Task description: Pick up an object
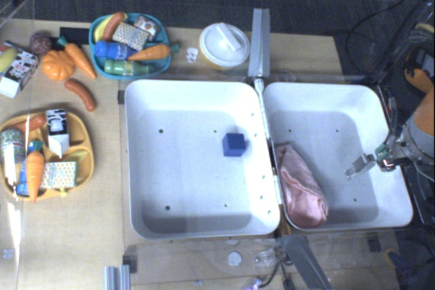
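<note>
A small blue cube [234, 144] lies near the middle of the left bin [146, 214]. In the right bin [340, 102], a crumpled pink cloth [301, 187] rests against the left wall. My gripper [359, 166] hangs over the right side of that bin, close to its right wall and pointing left. It is well to the right of the cloth and touches neither object. I see nothing in it.
Left of the bins, on the wooden bench, are a yellow plate [85, 146] and a blue bowl [163, 64] of toy food. Loose by them lie a pumpkin [57, 64], a carrot and a sausage [81, 94]. A white-lidded bowl [225, 44] stands behind the bins. Cables hang at right.
</note>
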Controlling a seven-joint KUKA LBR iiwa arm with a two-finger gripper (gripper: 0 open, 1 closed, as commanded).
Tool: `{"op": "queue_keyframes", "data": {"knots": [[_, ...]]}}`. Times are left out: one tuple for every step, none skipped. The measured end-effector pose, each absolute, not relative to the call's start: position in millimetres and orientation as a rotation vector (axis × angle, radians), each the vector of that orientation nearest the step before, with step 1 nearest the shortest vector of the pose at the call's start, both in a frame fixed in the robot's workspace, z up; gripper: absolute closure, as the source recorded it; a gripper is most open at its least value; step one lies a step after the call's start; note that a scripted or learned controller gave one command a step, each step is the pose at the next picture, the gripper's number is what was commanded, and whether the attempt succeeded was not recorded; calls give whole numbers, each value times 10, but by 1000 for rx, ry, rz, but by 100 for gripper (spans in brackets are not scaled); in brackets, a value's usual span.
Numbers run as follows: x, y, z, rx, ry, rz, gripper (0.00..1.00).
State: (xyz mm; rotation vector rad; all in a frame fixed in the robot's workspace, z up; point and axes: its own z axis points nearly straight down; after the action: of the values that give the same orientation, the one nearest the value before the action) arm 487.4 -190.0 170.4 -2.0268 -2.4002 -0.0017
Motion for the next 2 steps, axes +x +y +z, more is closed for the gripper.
{"op": "queue_keyframes", "data": {"knots": [[5298, -998, 911, -1847, -2559, -12, 0], [5881, -942, 911, -1881, -2535, -13, 0]]}}
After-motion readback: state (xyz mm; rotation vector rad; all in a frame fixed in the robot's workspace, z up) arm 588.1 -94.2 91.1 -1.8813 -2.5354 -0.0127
